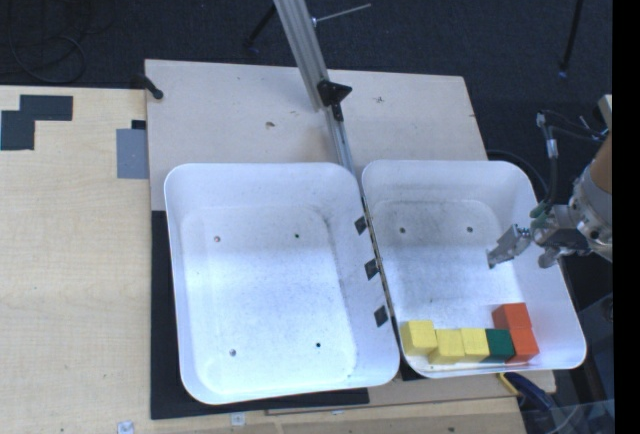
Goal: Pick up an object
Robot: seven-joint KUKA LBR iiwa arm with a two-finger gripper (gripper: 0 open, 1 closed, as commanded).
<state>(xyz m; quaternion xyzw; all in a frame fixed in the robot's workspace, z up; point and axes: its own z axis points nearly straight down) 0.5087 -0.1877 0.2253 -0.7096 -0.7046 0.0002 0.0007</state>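
Camera view showed the counter (pixel 250 112) carrying two white bins; the left bin (pixel 262 282) and the right bin (pixel 450 222) sat side by side. Claw (pixel 528 247) hovered over the right bin's right rim, fingers spread, holding nothing. Blocks lay in a row along that bin's near wall: yellow blocks (pixel 445 340), green block (pixel 500 343), red block (pixel 518 327). Best approach, I judged: descend on the end red block, fingers clear of the wall.
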